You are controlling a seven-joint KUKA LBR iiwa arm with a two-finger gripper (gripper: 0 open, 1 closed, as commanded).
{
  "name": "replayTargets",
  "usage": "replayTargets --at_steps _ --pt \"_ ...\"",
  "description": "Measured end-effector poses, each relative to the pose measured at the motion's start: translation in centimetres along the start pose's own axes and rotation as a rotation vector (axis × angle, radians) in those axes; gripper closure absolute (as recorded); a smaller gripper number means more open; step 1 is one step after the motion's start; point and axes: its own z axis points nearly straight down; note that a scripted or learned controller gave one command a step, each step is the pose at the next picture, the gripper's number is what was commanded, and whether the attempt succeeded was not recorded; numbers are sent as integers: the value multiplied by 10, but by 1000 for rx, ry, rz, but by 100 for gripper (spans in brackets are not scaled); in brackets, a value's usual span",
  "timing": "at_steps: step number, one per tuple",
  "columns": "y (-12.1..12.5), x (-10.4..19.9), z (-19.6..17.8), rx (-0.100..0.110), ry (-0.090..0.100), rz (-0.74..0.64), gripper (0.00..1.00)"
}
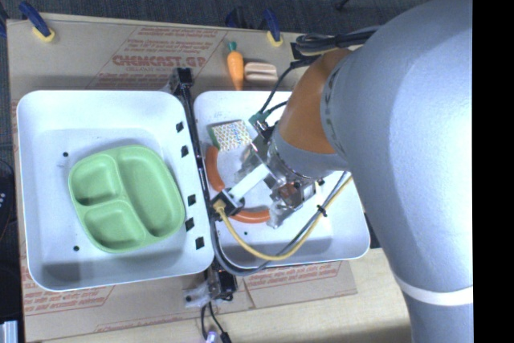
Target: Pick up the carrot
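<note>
K: Bench (120,44) first: brown printed cardboard on top, dark carpet behind. Biggest thing on it?

M: Grey arm (418,140), coming in from picture right, orange band over the right bin (345,241). Its wrist end is down inside that bin, around the middle.

K: Jaws?

M: Can't tell if spread or pressed together, wrist hardware blocks the view. Nothing visibly pinched.

K: Left bin (32,173)?

M: Holds a green divided plate (124,197), nothing else seen.

K: Right bin contents?

M: Orange curved piece (254,215) just beside the wrist end, and a small patterned square (229,134) nearer the far rim.

K: Where's the carrot (234,70)?

M: Not in either bin. It lies on the cardboard just past the right bin's far rim, with a tan block (260,74) just beside it on picture right.

K: Relation for the pick?

M: Carrot sits up-picture and a bit left of the jaws, well apart, with the rim between them. Long axis runs roughly toward and away from the bin, green top pointing away. My read: the arm must lift clear of the bin and cross that rim, then close across the carrot's width.
</note>
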Motion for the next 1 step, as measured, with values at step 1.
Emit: replayTargets --at_steps 1 --pt "57 42 0 0 0 92 0"
